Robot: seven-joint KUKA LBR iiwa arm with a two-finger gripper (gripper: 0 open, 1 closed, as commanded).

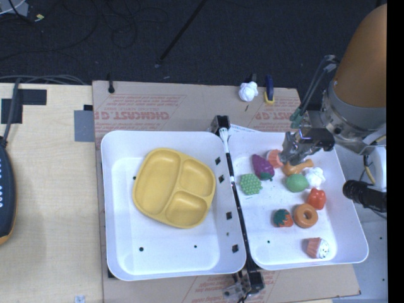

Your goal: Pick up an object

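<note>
Here, seen from above, my arm comes in from the right, its orange band high at the far right corner and the grey wrist below it angled down and leftward toward the right bin. My gripper hangs low over the far part of that bin, right above an orange curved toy that shows just beneath the dark fingers; I cannot tell whether the fingers are wide or narrow, nor whether they touch the toy.

The toys lie scattered in the right bin. A purple piece sits left of my gripper, with a green bumpy piece just nearer and leftward. A green ball lies near side of the gripper, touching a white piece on its right. Nearer still are a red pepper, a brown ring and a small red-and-green piece. A cake-like wedge rests alone at the near right corner.

In the left bin a yellow divided plate lies flat.
</note>
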